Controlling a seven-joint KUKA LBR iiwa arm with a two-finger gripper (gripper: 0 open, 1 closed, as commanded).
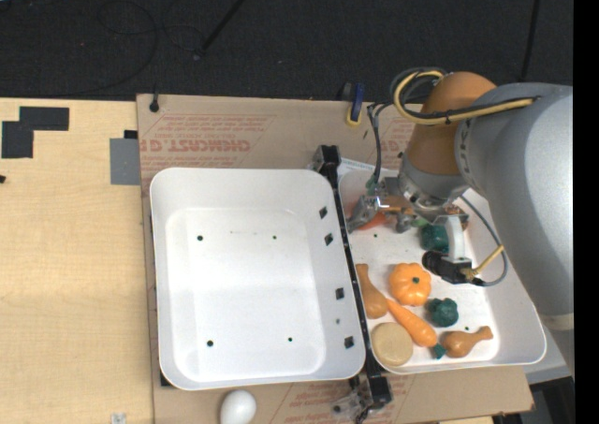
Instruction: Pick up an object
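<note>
**Arm Lowered Into the Right Bin, Far End**

The grey arm with the orange band [447,123] is positioned over the far part of the shallow white right bin [524,343]. The claw [404,212] is located low in that bin, near the black divider [339,254] that separates the two bins. Whether the claw is released or clenched cannot be told, as its tips are hidden among the wrist hardware. No object is seen to be grasped.

A small red-orange object [363,213] is seen just beside the claw, on the divider side; its identity cannot be determined. A dark teal rounded piece [433,237] is located just beside the claw on the near side.

The remaining candidate objects are grouped in the near half of the right bin. An orange toy pumpkin [410,283] lies near the middle. A long orange toy carrot [412,321] lies next to it, toward the near rim. A round beige disc [392,343] rests at the near left corner. A dark green toy broccoli [443,311] and a tan pear-shaped piece [463,341] lie to the right of the carrot.

The shallow white left bin [187,357] sits alongside. A white ball [238,406] rests on the surface in front of it.
</note>
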